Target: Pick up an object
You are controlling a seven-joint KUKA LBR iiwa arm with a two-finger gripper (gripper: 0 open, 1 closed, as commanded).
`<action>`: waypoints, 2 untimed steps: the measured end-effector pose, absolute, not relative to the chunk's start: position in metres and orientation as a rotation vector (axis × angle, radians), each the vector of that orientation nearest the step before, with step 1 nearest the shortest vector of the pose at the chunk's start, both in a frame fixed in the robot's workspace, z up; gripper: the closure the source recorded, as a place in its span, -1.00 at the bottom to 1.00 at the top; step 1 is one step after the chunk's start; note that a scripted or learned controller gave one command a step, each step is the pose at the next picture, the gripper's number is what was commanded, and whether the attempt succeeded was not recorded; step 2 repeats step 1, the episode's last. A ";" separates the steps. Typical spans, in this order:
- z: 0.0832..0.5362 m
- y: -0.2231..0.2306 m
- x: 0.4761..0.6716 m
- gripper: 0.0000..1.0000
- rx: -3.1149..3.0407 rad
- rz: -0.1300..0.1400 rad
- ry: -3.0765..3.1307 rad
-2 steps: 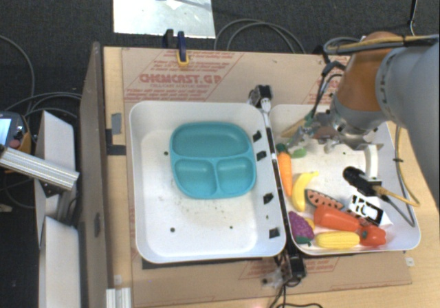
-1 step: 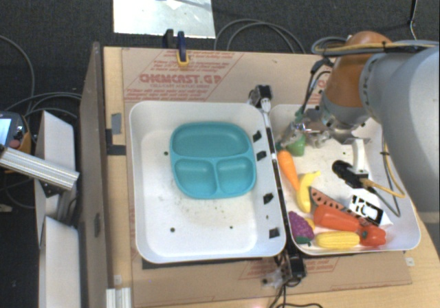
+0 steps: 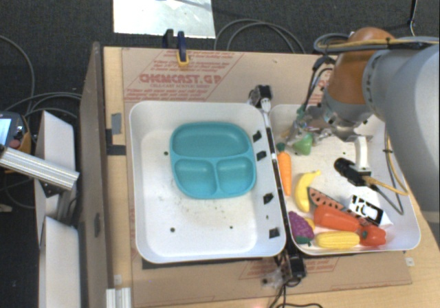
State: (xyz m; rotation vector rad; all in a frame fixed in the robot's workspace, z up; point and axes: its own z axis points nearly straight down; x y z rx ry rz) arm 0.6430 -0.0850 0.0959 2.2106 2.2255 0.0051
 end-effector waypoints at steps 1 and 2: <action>0.191 -0.001 0.621 1.00 2.205 0.014 2.232; 0.191 -0.001 0.621 1.00 2.205 0.014 2.232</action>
